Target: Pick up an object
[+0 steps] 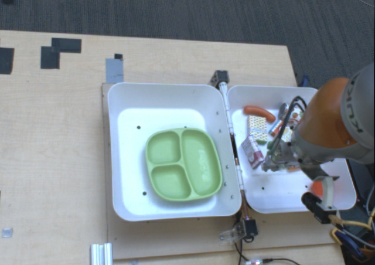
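Arm [337,123] reaches over the right bin [275,196], gripper [274,161] down among the clutter near the divider; whether it is wide or narrow, I cannot tell. Beside the gripper, toward the left bin [126,141], lies a small grey-and-maroon packet [252,151]. Behind the gripper sit a patterned card [256,123] and an orange sausage-shaped toy [258,112]. A green three-part plate [183,165] lies in the left bin, well apart.

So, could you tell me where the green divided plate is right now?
The green divided plate lies in the left bin, toward its lower middle.
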### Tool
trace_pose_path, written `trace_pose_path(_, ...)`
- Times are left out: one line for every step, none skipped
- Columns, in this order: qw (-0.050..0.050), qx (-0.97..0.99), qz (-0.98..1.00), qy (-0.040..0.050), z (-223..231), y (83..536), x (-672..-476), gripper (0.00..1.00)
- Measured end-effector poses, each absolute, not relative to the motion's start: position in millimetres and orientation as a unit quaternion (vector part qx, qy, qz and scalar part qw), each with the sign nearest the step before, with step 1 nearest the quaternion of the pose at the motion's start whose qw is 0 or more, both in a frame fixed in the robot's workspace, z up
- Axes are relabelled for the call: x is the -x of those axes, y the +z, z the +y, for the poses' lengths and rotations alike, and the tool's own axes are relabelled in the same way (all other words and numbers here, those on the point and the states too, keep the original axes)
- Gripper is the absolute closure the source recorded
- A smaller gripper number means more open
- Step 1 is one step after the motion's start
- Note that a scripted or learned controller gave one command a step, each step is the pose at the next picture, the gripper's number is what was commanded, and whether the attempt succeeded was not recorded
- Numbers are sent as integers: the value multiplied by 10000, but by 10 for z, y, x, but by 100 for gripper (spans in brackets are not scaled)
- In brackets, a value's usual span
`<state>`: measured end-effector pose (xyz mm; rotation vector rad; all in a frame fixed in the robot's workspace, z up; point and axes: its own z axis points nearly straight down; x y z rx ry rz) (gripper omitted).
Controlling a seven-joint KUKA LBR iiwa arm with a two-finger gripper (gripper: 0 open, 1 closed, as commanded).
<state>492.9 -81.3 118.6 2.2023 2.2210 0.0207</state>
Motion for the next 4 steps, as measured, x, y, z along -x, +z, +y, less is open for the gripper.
trace_pose_path(67, -7040, 7101, 66, -812, 1185, -4928, 0)
trace_pose_path(79, -7032, 7109, 81, -803, 1289, -4942, 100)
trace_pose_path(77, -7031, 7110, 81, -803, 1288, -4941, 0)
trace_pose_path(17, -7066, 7076, 21, -866, 865, -4932, 0)
